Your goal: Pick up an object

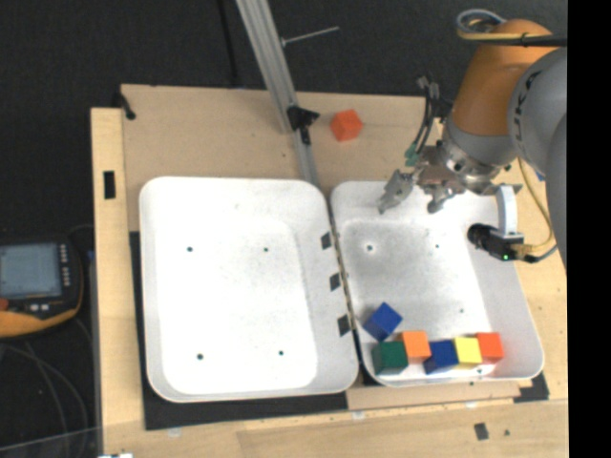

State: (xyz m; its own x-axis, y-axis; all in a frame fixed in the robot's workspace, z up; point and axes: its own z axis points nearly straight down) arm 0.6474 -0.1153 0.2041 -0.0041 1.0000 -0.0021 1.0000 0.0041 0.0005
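Over the far end of the right bin [496,284], the end effector [412,197] hangs with its two fingers spread apart and nothing between them, well away from the blocks. Along the bin's near edge sit a green block [389,355], an orange block [416,345], a blue block [441,355], a yellow block [468,350] and a red-orange block [490,345] in a close row, with another blue block [383,320] tilted just behind the green one. A lone orange cube [346,126] rests on the desk [191,132] beyond both bins, near the base of a slanted metal rail [270,51], and the left bin [162,284] lies beside the right one.
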